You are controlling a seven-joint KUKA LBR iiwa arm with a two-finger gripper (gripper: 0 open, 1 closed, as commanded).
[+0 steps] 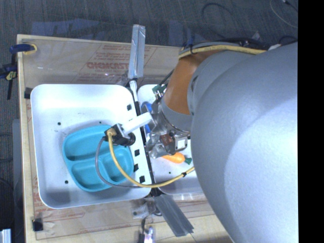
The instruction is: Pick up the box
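A light blue shallow box with two compartments lies tilted in the lower middle of the left white bin. My gripper hangs below the orange wrist band, over the left edge of the right bin, just right of the divider between the bins. It is to the right of the blue box and not touching it. The big grey arm hides most of the right bin.
A yellow cable loops from a black fitting over the box's right side. A small orange object and a blue-and-white item lie in the right bin by the gripper. A metal bar stands behind the bins.
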